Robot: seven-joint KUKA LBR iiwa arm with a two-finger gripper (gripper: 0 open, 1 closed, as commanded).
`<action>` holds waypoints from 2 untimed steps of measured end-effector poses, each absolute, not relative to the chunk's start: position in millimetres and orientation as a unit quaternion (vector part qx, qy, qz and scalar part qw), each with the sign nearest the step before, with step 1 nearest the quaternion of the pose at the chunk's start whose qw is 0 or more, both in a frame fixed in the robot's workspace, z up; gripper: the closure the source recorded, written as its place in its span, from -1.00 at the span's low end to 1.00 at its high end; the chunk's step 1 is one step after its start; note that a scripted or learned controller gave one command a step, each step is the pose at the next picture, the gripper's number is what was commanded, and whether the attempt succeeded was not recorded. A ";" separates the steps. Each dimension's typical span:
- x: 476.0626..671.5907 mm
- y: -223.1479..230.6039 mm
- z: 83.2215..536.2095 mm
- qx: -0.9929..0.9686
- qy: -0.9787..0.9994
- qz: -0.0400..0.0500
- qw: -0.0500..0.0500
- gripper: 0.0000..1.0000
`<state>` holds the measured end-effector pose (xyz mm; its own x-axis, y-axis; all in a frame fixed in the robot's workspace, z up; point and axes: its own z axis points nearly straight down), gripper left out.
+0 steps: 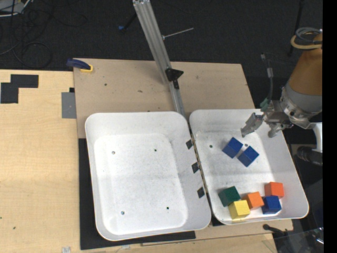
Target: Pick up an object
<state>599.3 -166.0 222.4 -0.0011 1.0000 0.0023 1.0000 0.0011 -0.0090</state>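
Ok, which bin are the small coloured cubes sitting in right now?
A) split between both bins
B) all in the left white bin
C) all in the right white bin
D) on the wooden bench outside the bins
C: the two blue cubes and the cluster of green cube, yellow cube, orange cube, red-orange cube and third blue cube all lie inside the right white bin.

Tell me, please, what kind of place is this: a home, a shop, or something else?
Most likely a robotics lab or test bench. A robot arm with its hand reaches over two white bins, coloured blocks lie in the right one, and a metal rail stands mounted on the plain wooden bench.
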 end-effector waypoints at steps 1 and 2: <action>602.4 -160.7 176.8 -0.707 -0.708 0.002 0.003 -1.00; 596.8 -159.2 132.2 -0.707 -0.707 0.002 0.003 -1.00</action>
